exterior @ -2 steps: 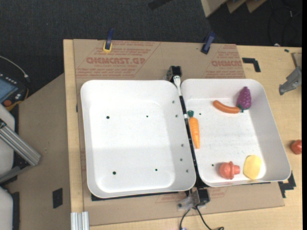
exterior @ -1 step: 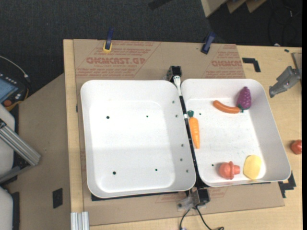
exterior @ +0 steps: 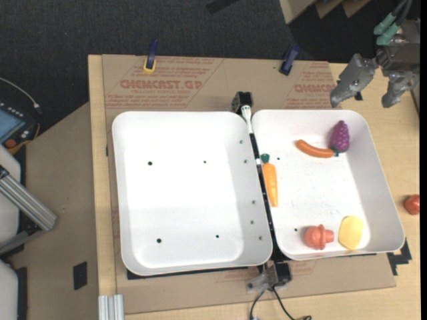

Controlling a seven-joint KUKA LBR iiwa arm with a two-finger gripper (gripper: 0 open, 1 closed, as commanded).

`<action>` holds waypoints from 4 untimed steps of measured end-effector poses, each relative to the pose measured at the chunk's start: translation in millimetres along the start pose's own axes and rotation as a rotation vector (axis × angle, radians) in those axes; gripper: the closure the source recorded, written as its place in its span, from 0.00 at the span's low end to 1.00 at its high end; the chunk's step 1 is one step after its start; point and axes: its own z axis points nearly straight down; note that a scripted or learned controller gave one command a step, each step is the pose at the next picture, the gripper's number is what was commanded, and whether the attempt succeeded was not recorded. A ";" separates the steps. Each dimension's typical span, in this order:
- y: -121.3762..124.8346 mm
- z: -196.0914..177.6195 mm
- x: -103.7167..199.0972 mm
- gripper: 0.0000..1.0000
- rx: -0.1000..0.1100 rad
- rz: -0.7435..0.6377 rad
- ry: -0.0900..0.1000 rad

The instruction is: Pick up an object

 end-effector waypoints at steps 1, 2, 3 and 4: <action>-3.4 130.4 -17.9 0.00 0.027 0.016 -0.002; 0.1 60.5 89.3 0.00 0.003 0.001 0.002; 21.7 278.6 89.5 0.00 0.028 0.015 -0.004; -7.8 360.9 29.6 0.00 0.026 0.021 -0.004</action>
